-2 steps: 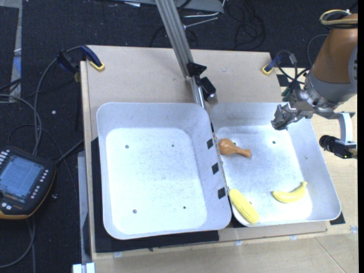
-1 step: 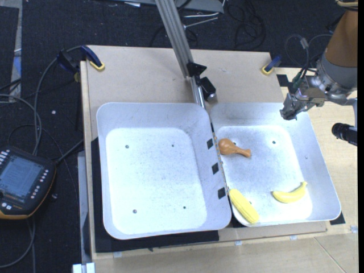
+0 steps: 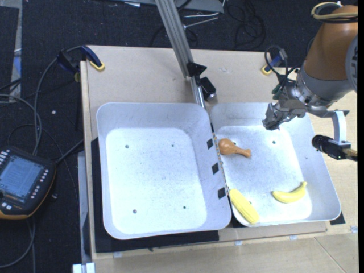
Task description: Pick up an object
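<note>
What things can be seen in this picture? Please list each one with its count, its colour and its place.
bins: two, white, side by side on the bench.
drumstick toy: one, orange-brown, right bin, near its left wall.
corn cob: one, yellow, right bin, front left corner.
banana: one, yellow, right bin, near the front right.
bench: one, light tan, under the bins.
clamps: two, blue and yellow, back corners of the bench.
metal post: one, grey, slanting from the back to between the bins.
handheld controller: one, dark with orange rim, on the floor at the left.
arm: one, grey with orange band, from the right.
gripper: one, dark, above the right bin's back part.
</note>
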Controlling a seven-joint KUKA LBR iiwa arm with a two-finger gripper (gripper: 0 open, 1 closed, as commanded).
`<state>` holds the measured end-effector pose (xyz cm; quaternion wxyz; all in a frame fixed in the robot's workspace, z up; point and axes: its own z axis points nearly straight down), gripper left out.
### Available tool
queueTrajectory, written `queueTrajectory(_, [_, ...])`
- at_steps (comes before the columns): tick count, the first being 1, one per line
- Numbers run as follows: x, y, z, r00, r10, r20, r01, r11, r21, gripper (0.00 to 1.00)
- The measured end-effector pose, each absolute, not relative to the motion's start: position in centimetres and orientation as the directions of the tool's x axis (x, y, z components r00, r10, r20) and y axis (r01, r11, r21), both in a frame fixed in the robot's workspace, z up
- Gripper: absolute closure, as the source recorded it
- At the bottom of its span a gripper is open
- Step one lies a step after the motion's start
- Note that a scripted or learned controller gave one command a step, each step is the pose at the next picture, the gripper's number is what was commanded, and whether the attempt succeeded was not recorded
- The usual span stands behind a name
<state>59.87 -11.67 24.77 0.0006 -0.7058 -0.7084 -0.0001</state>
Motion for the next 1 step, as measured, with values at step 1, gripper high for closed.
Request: queueTrajectory(1, [58.5, -6.92, 25.42, -0.004, 1.0, 0.001, 1.0, 0.004, 0.0, 1.0])
